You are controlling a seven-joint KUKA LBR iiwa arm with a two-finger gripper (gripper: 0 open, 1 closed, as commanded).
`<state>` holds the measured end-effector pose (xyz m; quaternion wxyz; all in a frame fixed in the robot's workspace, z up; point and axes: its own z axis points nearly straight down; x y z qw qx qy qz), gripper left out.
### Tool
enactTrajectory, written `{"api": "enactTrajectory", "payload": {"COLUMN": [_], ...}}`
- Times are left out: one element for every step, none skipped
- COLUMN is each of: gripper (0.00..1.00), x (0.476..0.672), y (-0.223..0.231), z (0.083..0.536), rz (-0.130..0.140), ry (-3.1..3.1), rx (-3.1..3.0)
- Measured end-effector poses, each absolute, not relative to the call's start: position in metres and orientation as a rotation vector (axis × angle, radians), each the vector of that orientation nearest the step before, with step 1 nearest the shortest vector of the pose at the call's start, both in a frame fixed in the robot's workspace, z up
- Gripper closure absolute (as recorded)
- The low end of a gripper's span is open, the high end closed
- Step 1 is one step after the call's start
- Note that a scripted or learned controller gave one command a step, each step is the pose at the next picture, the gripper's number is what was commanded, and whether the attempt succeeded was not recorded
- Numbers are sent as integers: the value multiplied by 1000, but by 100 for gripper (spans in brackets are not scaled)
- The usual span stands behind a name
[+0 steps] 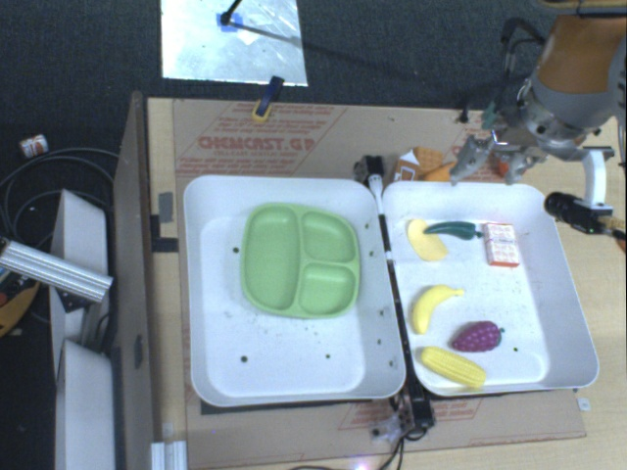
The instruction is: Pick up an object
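- The gripper (495, 158) hangs over the far edge of the right bin (563, 292). Its two fingers look spread apart, and nothing is between them.
- The left bin (220, 360) sits well off to the gripper's left. It holds a green plate (299, 260) with three sections — smooth plastic with round corners.
- The right bin is white, shallow and smooth. All the small toys lie in it, below the gripper.
- A yellow piece with a dark green stem (436, 235) is the closest toy, just below the gripper and a bit left. It looks light and hard.
- The banana (431, 306) lies farther down. It is curved and smooth, so it may slip; I would grab it across the thick middle.
- The corn (453, 365) is the farthest, by the near wall. It looks bumpy, which should help the grip.
- The purple grapes (477, 337) are lumpy and round — likely light, best pinched across the widest part.
- The small red and white box (502, 244) sits just below the gripper. It has flat sides, so it looks the easiest to pinch.
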<state>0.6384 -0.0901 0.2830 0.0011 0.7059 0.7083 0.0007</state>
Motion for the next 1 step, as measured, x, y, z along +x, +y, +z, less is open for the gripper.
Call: {"api": "enactTrajectory", "payload": {"gripper": [0], "x": [625], "y": [-136], "z": [181], "rz": [-9], "ry": [2221], "rx": [2228]}}
